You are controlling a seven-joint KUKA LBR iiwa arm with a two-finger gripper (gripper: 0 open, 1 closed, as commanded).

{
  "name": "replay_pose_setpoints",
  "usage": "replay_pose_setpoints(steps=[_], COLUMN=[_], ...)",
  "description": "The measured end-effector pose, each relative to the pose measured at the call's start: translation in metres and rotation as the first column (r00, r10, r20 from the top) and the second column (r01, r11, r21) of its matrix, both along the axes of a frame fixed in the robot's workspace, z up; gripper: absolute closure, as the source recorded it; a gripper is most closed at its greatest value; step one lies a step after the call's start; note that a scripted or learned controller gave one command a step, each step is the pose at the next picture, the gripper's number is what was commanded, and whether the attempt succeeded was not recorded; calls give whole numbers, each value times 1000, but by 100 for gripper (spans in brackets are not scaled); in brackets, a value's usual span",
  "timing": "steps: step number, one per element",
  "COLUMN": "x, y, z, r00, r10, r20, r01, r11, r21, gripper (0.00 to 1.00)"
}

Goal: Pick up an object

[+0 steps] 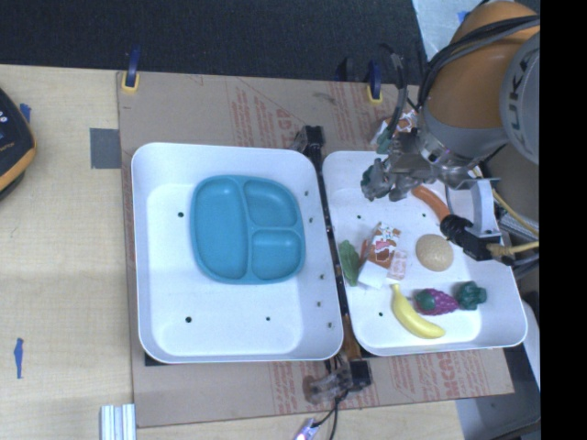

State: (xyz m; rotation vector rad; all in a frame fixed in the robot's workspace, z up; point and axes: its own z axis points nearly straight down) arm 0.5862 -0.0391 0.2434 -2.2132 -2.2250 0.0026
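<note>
Pincer [383, 183] parked low over right bin [353, 177], probably lining up a toy grab; grip state impossible to tell.

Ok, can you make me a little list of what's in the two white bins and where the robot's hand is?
left bin: blue divided plastic plate
right bin: yellow toy banana, purple toy grapes, tan round toy, orange toy carrot, red-and-white packet, green leafy toy
gripper: over the right bin's far end
held: nothing seen between fingers
</note>
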Motion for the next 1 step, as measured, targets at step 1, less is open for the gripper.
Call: replay_pose_setpoints(steps=[1], x=[15], y=[55], z=[-8], r00=[1000], r10=[1], r20=[1], r01=[-1], r11=[1000], r21=[-2], gripper=[100])
